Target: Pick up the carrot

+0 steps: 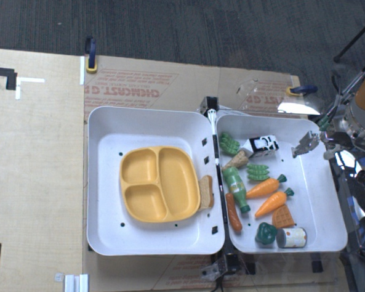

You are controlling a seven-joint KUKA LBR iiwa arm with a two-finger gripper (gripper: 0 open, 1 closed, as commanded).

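Observation:
Two orange carrots with green tops lie side by side in the right bin [327,200]. The upper carrot [263,188] sits just above the lower carrot [271,204], and both point down-left. My gripper [306,144] hangs over the bin's back right part, up and to the right of the carrots and apart from them. Nothing is seen in it.
Around the carrots lie a green bottle [236,188], a red sausage [232,214], a pea pod [258,172], a waffle piece [283,217], a can [292,237] and a dark green piece [265,234]. The left bin [101,168] holds a yellow divided plate [158,184] with a bread slice [205,192] beside it.

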